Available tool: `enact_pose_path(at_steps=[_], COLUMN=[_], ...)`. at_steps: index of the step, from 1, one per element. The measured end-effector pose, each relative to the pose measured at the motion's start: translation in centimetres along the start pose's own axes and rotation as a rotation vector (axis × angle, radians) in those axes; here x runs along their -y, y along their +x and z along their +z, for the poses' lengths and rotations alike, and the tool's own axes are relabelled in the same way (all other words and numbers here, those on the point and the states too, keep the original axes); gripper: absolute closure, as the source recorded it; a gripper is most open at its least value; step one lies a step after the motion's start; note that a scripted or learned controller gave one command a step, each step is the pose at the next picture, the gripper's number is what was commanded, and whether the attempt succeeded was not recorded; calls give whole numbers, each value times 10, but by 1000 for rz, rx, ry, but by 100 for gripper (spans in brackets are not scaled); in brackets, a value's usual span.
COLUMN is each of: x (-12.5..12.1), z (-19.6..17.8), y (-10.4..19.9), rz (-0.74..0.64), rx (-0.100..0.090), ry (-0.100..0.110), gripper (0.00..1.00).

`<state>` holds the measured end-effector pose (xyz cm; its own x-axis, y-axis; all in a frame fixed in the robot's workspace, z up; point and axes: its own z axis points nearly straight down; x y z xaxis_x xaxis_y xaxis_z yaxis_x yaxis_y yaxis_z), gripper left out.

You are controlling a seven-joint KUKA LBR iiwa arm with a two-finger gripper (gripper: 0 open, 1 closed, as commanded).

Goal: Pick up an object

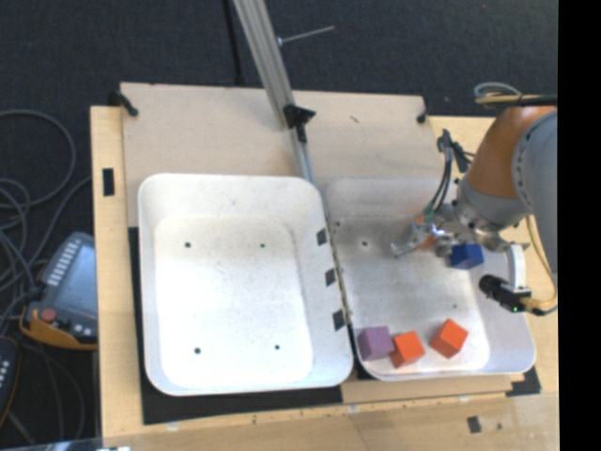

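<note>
My gripper [413, 242] hangs low over the upper middle of the right bin [376, 205], reaching in from the right under the grey and orange arm [502, 172]. A blue block [466, 256] lies just right of the gripper's tip, close under the wrist; whether they touch is unclear. Along the bin's front edge sit a purple block [376, 342], an orange block [408, 349] touching it, and a second orange block [451, 338] a little to the right.
The left bin [160, 205] lies beside the right one, with black clips along the shared wall. A slanted metal rail [268, 54] rises behind the bins. Cables and a handheld pendant [66, 285] lie left of the bench.
</note>
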<state>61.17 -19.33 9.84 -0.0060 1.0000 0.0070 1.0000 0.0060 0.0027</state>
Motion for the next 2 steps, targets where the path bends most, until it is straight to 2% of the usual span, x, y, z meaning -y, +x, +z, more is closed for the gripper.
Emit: enact_pose_path(at_steps=[1,2], x=[-57,-56], z=[2,-8], y=[-9,-10], rz=[16,5], rx=[-26,-23], ry=[93,91], gripper=[0,100])
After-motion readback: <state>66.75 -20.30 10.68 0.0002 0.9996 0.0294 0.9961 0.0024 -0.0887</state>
